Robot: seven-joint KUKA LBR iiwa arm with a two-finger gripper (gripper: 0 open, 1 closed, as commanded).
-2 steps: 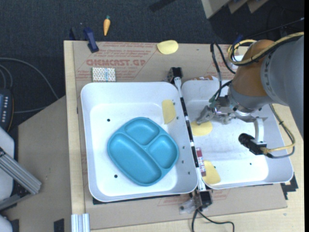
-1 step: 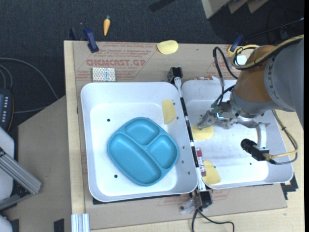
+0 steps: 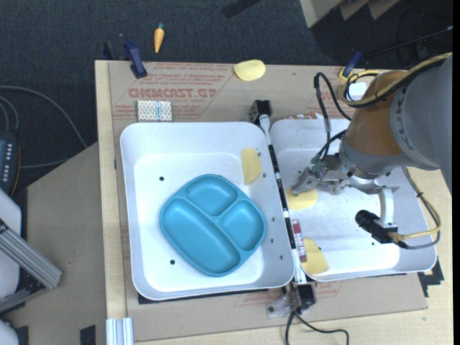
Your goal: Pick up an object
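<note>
My jaws [image 3: 307, 183] sit low in the right bin [image 3: 338, 261], over a yellow piece [image 3: 302, 198]; I cannot tell their spread. I judge this the grasp step: next, close and lift. I count 2 bins, 4 yellow pieces, with 1 on the surface [image 3: 108, 214], and 1 blue tray [image 3: 211, 223].

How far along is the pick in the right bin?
Done: the arm has reached into the right bin, and the gripper sits low over the yellow piece near the divider. In hand: nothing visibly lifted; whether the fingers grip that piece cannot be told. Left: secure and raise an object. The blue divided plate lies in the left bin.
</note>
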